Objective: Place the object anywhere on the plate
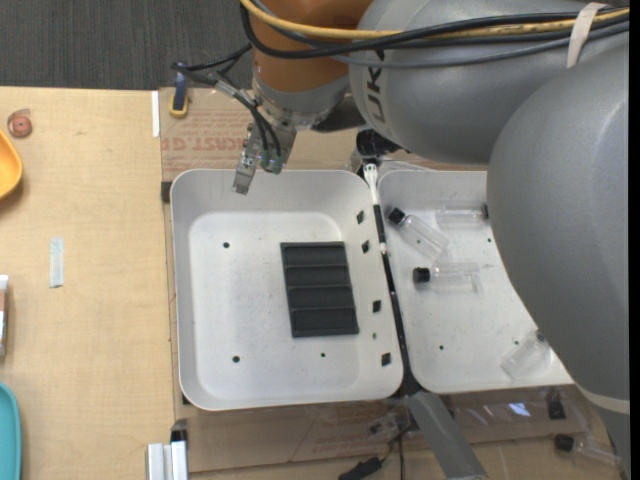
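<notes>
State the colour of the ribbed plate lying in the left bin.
Black, seen in the camera view: the ribbed plate.

Cardboard-covered bench point(80, 348) bearing two white bins point(200, 368), side by side.

Robot lab: bench bins point(200, 298), vials point(420, 233)

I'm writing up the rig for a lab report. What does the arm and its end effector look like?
The arm is bulky and rounded, smooth grey, with part of dark lettering showing on its casing. An orange band sits above the wrist. Black and yellow cables loop across it, and thinner dark wires trail beside the wrist. The end effector is small, slim and grey, with green parts.
</notes>
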### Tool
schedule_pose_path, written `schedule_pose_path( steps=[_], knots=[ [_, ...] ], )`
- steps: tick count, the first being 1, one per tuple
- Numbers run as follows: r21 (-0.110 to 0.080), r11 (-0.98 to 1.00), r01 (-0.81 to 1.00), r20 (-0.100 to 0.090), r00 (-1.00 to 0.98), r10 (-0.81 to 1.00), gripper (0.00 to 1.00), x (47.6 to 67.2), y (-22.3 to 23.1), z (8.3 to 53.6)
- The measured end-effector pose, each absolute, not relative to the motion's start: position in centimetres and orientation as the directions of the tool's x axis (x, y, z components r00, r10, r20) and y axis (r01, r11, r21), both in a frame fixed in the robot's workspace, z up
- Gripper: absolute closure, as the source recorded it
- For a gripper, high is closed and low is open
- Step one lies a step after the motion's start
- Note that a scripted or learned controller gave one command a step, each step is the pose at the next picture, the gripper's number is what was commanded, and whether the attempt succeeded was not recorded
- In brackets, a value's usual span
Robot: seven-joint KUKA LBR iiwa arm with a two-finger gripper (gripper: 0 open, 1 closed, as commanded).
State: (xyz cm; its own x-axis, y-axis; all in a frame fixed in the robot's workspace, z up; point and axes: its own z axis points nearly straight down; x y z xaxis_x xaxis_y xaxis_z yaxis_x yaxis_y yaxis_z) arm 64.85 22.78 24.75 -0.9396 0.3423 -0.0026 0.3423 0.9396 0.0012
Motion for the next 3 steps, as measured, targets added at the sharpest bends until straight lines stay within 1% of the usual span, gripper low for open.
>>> schedule_pose_path(
  steps=[1,2,3],
  knots=[
    [0.001,0.970,0.244,-0.001,-0.970,0.244,1.00,63.6,22.4,12.2],
    [0.001,0.996,-0.090,-0.001,-0.996,-0.090,1.00,61.2,17.7,9.2],
    [0.001,0.897,-0.442,-0.005,-0.897,-0.442,1.00,61.1,19.9,9.3]
  ],
)
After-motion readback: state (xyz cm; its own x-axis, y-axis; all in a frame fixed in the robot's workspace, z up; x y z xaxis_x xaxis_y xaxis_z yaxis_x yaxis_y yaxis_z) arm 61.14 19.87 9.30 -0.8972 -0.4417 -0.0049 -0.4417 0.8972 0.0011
